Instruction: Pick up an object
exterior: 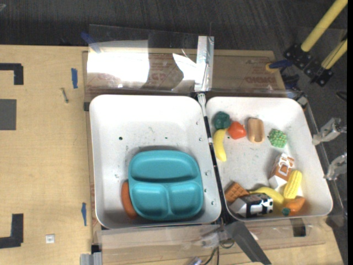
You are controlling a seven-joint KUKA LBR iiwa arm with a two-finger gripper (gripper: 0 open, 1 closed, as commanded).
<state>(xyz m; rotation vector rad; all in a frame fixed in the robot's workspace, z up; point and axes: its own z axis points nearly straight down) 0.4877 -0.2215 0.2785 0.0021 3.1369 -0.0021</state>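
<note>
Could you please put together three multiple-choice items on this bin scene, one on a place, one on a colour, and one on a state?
1. Where does the divided tray lie?
A. In the left bin
B. In the right bin
C. On the bench outside both bins

2. What colour is the divided tray?
A. Red
B. Teal
C. Black

3. How does the orange thing in the left bin lie in relation to the tray?
A. Far from it, in the bin's far corner
B. On top of it, in full view
C. Partly hidden under its left edge

Answers:
1. A, since the tray fills the near half of the left bin, while the right bin holds the toy food.
2. B, as its whole surface shows blue-green.
3. C, because only a strip of orange sticks out at the tray's left side.
</note>
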